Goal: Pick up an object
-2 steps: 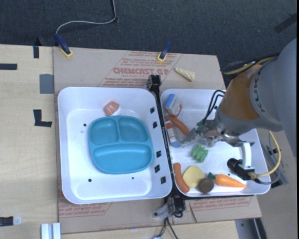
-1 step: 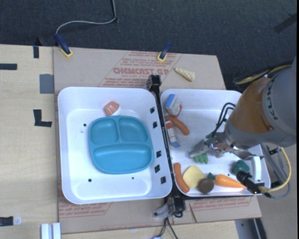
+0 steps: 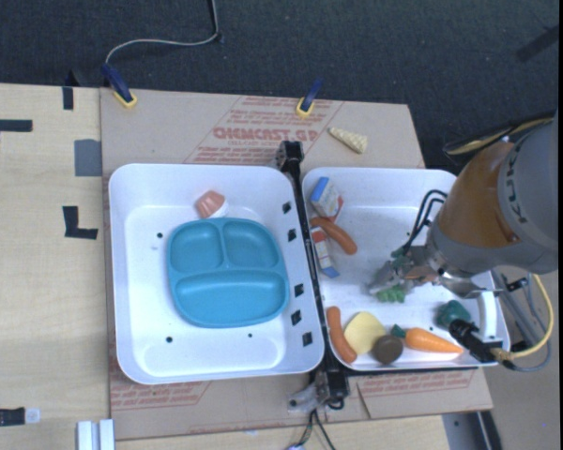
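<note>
Grey metal meets toy food as the arm's 2-finger gripper hangs low over the right-hand shallow white bin, its tips just above a small dark green leafy toy; whether the fingers are apart or together cannot be told. Open white floor lies on the far side of the green toy, toward the bin's back wall. On its near side, crowded along the front rim, sit a pale yellow rounded toy, a brown ball and an orange plastic carrot. Beyond the green toy, hard against the dividing wall, lie a red sausage-shaped toy and a blue-and-white carton. Farther still, the left bin holds a blue 3-compartment plastic plate.
</note>
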Robot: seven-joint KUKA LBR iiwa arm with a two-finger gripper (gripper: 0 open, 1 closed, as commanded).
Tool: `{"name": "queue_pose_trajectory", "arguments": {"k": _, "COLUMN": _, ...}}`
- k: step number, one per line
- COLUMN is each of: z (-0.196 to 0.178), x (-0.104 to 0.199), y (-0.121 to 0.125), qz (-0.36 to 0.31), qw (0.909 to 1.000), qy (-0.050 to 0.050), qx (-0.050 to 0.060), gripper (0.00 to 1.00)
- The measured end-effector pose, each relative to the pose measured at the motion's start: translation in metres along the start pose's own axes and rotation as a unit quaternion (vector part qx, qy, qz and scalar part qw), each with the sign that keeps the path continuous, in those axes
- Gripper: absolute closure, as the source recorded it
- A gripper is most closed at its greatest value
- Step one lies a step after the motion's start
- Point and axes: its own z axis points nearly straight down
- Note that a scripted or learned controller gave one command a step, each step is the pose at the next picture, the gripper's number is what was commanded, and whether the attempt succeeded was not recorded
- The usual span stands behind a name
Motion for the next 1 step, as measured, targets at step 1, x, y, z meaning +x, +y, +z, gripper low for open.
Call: {"name": "queue_pose_trajectory", "arguments": {"k": 1, "z": -0.0882, "x": 0.091, "y": 0.0473, "qz": -0.002, "qw": 1.0, "qy": 0.003, "qx": 0.003, "gripper": 1.0}}
